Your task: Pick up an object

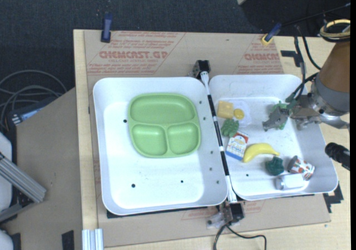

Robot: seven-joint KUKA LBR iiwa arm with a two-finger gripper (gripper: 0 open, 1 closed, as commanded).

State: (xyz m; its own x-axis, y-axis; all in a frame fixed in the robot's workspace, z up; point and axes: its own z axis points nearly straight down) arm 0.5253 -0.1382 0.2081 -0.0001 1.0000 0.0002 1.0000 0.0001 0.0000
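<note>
Thick rounded grey arm link [338, 90] with a broad orange-brown band above the wrist, tapering to a pale grey collar. Below that, a slim grey metal two-finger gripper [276, 117] with thin angular fingers and greenish touches near the tips. Black cables looping close behind the upper part of the arm
</note>
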